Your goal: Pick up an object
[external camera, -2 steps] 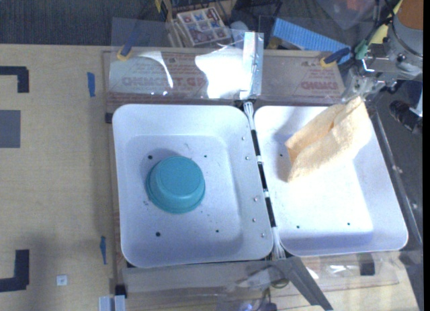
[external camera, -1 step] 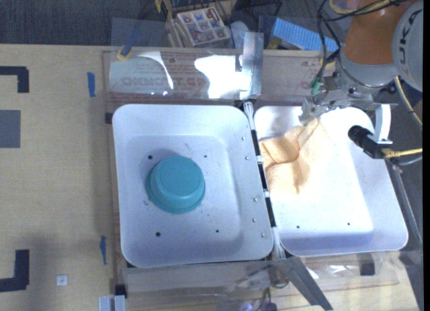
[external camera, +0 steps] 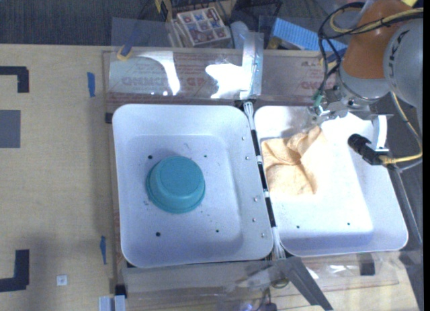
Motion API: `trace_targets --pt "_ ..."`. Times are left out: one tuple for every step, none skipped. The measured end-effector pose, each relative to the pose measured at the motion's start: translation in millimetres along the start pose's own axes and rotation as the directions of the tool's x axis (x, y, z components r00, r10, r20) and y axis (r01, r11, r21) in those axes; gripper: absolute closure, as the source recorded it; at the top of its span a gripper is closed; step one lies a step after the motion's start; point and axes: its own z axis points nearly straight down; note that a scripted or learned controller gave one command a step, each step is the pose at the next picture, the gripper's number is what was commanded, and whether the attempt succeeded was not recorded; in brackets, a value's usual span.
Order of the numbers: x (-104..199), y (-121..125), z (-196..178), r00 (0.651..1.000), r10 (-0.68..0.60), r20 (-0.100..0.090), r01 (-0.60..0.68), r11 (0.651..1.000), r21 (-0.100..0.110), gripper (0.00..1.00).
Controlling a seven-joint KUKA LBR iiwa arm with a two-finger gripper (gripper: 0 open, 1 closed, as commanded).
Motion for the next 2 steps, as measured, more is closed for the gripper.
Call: trace_targets --pt "-6 3 51 0.988 -0.155 0.004 0.155 0.988 -0.009 0.0" --pt "-7 4 39 0.988 -0.153 0.006 0.154 0.988 -0.014 1.0"
